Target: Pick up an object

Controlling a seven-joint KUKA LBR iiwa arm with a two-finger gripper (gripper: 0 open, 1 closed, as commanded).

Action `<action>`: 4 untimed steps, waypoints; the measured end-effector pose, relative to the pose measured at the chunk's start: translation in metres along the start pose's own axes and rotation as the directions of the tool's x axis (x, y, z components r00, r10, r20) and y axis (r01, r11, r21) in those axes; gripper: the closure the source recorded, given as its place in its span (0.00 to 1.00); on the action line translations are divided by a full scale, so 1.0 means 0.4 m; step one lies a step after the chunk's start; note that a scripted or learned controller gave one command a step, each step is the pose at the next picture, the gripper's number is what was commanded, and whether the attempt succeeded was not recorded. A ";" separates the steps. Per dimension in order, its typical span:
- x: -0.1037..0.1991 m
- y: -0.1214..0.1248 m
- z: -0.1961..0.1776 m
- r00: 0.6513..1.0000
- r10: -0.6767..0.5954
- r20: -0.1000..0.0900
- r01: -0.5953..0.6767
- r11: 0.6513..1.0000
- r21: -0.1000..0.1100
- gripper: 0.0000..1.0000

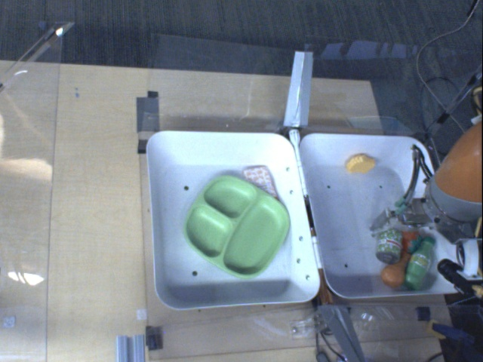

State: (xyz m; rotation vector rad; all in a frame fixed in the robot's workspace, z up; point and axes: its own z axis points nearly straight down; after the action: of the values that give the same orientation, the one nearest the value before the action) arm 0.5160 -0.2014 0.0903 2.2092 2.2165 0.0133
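Small cylindrical can with a pale green-and-white label (pixel 389 245), the object closest to the jaws, lies in the right-hand shallow white plastic bin (pixel 339 225), toward that bin's right side and a little nearer its front wall than its back wall.

Left to right: the light wooden tabletop (pixel 83 225) carries both bins side by side, their inner walls touching. The left-hand shallow white plastic bin (pixel 170 202) holds a green moulded plastic tray with three compartments (pixel 238 226), lying flat and turned at a slant near the bin's middle. A small flat packet with a speckled pink-and-white pattern (pixel 260 176) lies just behind the tray, partly tucked under its far edge.

In the right-hand bin, a small rounded yellow object (pixel 361 164) rests alone near the back wall, well apart from the rest. The can belongs to a tight cluster by the right wall: a small red object (pixel 410 240) touches its right side, a rounded orange object (pixel 392 276) lies just in front of it, and a green plastic bottle with a label (pixel 419 263) lies beside the orange object, tilted.

The grey arm with its orange band (pixel 462 173) enters from the right; the jaws hang directly over the can's upper edge, and whether they are spread or pressed together cannot be told.
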 end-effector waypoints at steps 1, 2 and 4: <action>0.003 0.008 -0.028 1.000 -0.002 -0.001 0.002 1.000 -0.006 1.00; 0.063 0.085 -0.215 1.000 -0.004 -0.002 0.004 1.000 0.010 1.00; -0.012 0.040 -0.001 1.000 0.000 -0.001 0.000 1.000 0.006 0.00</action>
State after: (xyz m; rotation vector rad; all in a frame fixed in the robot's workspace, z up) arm 0.5321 -0.2062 0.0909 2.2121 2.2203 0.0070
